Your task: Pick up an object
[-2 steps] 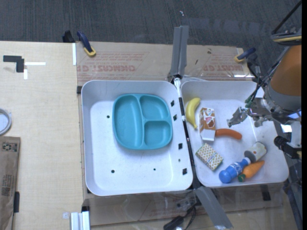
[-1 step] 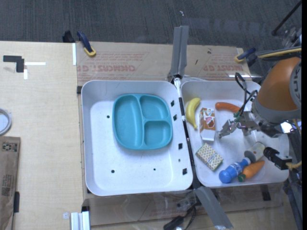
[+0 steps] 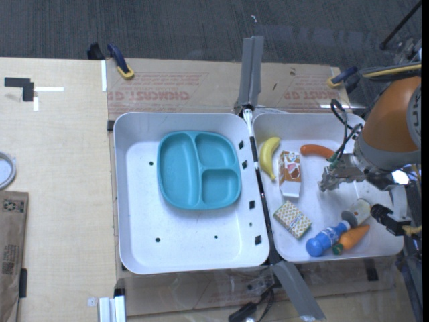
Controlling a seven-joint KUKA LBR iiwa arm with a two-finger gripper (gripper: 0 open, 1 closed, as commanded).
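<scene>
A pale wooden desk [image 3: 53, 180] carries two shallow white bins side by side on cardboard sheeting. The left bin [image 3: 134, 240] holds a turquoise divided plate [image 3: 199, 170]. The right bin [image 3: 308, 250] holds a yellow banana [image 3: 269, 155], a small printed carton [image 3: 290, 173], an orange carrot-like piece [image 3: 316, 151], a patterned box [image 3: 292, 219], a blue bottle [image 3: 326, 240] and an orange carrot [image 3: 354, 236] near the front wall. The grey arm with its orange band [image 3: 395, 116] reaches in from the right, its gripper [image 3: 330, 180] low over the bin floor between the carton and the bin's right side. Nothing is visible between its fingers, and whether they stand apart or together cannot be told from this angle.
</scene>
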